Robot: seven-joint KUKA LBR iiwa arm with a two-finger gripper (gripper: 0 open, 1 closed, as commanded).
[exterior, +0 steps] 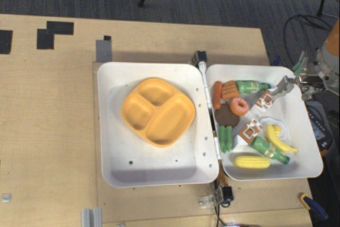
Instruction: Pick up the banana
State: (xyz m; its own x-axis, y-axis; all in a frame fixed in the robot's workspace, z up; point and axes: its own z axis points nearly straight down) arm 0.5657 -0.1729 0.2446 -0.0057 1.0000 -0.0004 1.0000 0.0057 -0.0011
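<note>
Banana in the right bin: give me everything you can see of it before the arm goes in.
The banana is a small yellow curved piece, smooth and plastic-looking, apparently a toy. It lies flat in the right bin, near the right wall, running from upper left to lower right. Its lower end rests against or over the green bottle. The gripper sits apart from it, by the bin's far right corner.

Two white bins [159,175], one yellow divided plate [158,111], one banana [278,138], one corn cob [252,161], two green bottles [252,85], one doughnut [239,106], one hot dog [217,94], two small cartons [249,130].
</note>
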